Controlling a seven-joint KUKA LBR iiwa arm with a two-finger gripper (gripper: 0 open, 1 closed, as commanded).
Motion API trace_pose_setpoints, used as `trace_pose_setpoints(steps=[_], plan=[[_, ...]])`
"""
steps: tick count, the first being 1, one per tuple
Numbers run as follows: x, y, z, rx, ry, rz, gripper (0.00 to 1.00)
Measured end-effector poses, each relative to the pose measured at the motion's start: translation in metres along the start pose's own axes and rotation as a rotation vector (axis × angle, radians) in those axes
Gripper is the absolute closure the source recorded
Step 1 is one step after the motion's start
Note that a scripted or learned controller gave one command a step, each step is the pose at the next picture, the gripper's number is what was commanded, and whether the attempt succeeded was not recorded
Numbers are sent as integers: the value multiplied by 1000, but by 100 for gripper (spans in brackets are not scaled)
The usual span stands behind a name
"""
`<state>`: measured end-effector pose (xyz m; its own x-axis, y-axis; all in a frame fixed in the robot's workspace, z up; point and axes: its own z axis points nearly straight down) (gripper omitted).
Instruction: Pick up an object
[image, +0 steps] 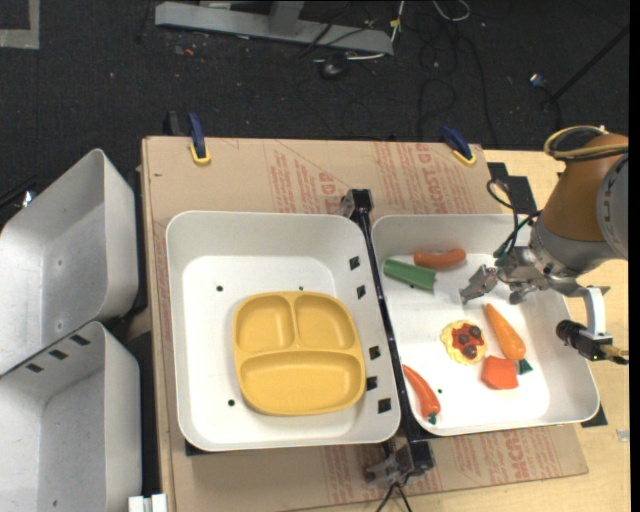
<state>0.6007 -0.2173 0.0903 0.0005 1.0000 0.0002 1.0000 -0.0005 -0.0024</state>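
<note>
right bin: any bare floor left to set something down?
Yes: the right bin's front strip, below the pizza toy and strawberry, and a patch between the green piece and the chili. Crowded: back right, around the gripper, hot dog and carrot.

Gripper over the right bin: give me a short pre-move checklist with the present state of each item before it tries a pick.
1. Gripper is above the right bin: ok.
2. Nothing seen between its fingers: ok.
3. Finger opening wide enough for a grasp: cannot tell.
4. Nearest targets, the carrot and green piece, lie apart from their neighbours: ok.
5. Pepper rests against the bin's left wall, awkward for a grasp: not ok.
6. Yellow tray sits in the left bin, out of the way: ok.
</note>
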Motion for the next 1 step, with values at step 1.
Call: trace_pose_setpoints(steps=[1], plan=[[0, 2, -13, -5, -2, -1, 100]])
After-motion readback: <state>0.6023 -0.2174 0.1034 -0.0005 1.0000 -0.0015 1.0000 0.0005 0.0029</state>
